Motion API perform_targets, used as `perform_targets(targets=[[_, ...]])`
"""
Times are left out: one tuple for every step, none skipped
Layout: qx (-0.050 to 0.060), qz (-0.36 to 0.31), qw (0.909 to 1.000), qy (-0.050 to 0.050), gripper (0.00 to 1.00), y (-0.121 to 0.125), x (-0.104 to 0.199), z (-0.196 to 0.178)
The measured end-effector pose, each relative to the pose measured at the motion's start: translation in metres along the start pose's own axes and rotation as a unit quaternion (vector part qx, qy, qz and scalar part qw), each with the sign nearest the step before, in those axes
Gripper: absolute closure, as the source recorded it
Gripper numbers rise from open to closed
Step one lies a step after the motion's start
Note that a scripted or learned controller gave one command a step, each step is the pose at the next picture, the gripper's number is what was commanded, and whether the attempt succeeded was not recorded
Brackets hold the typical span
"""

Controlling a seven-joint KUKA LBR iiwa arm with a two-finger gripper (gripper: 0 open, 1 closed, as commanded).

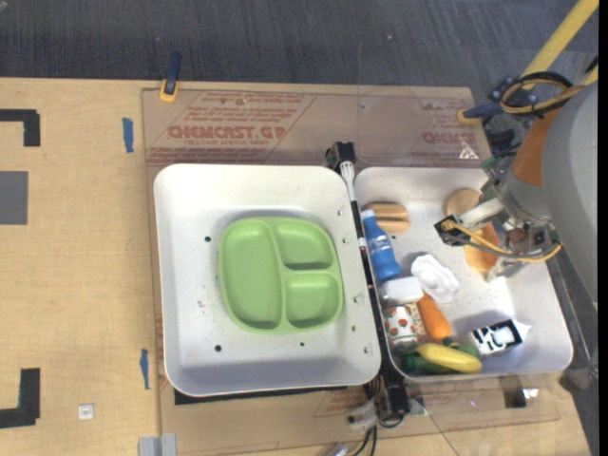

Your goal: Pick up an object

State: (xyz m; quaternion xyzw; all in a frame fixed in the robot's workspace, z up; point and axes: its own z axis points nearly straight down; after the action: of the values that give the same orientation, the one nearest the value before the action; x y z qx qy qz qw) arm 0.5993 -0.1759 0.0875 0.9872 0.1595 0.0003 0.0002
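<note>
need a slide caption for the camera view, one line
KUKA arm's gripper over the right bin of cluttered objects; green divided plate alone in the left bin.

Two white bins (190, 350) sit side by side, the left holding one green divided plate (281, 274). The right bin holds one blue bottle (380, 250), one carrot (435, 318), one banana (446, 356) and one crumpled white cloth (435, 275)

Divided plate (281, 274) in left bin (180, 350)

Dark grey carpet floor (285, 27) beyond a tan wooden bench (76, 255).
</note>
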Motion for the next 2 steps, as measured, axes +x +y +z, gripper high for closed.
perform_targets(targets=[[0.001,0.027,0.9996,0.0,0.0,-0.029,-0.03,-0.001],[0.001,0.057,0.9983,0.002,0.0,-0.032,-0.044,-0.001]])
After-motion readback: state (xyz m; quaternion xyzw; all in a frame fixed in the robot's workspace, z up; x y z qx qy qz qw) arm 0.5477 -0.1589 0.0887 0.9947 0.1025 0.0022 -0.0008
